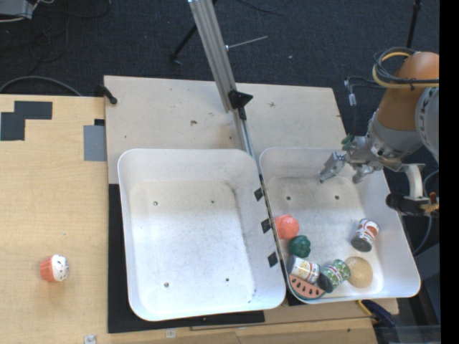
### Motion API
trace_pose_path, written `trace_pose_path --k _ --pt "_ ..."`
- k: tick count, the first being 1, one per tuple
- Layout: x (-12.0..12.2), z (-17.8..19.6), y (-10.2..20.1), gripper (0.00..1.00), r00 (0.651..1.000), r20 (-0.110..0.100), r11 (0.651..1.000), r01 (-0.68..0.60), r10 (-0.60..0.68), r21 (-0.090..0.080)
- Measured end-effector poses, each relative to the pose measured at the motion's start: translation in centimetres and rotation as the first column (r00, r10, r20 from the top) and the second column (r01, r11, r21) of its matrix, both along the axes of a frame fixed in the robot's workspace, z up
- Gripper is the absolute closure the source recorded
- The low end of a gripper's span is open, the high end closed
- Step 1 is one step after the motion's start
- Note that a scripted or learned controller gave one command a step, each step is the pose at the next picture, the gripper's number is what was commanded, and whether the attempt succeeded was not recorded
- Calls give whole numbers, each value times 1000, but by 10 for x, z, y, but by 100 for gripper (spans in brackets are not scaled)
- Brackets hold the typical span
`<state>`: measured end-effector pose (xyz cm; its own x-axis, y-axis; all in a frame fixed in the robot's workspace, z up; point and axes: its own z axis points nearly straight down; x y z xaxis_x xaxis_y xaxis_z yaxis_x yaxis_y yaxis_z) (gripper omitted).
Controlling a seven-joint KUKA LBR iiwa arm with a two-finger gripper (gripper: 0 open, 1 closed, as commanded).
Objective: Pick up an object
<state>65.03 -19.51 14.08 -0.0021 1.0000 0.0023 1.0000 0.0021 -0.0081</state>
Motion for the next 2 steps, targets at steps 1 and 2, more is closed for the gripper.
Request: trace_pose_path --k 1,2 --pt "-1 -52 2 0 1000 3 1000 -3 3 -1" --pt "1 -39 2 100 1000 6 1000 -6 6 -3"
